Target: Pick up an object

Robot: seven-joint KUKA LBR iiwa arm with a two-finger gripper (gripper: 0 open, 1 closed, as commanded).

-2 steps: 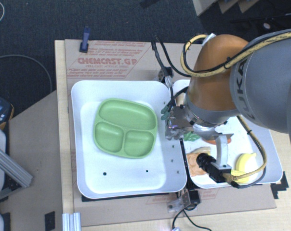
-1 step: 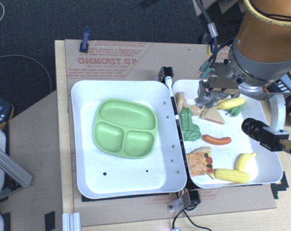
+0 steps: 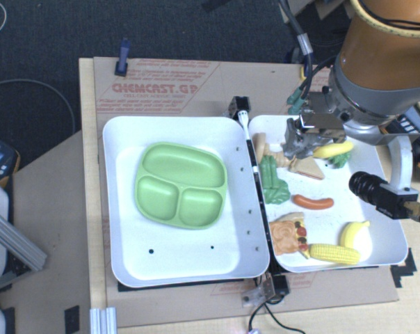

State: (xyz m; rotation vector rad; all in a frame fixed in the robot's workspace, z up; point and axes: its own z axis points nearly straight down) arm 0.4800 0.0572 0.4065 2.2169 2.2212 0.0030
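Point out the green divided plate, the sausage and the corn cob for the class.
green divided plate [image 3: 180,184], camera view, middle ridge between compartments.
sausage [image 3: 313,202], camera view, middle of its length.
corn cob [image 3: 333,254], camera view, middle of the cob.

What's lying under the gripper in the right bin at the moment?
Under the gripper sit a yellow banana with a green piece beside it, and a sandwich wedge. The arm covers the bin's far corner, so anything there is hidden.

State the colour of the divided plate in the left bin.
Light green divided plate, seen best in the camera view.
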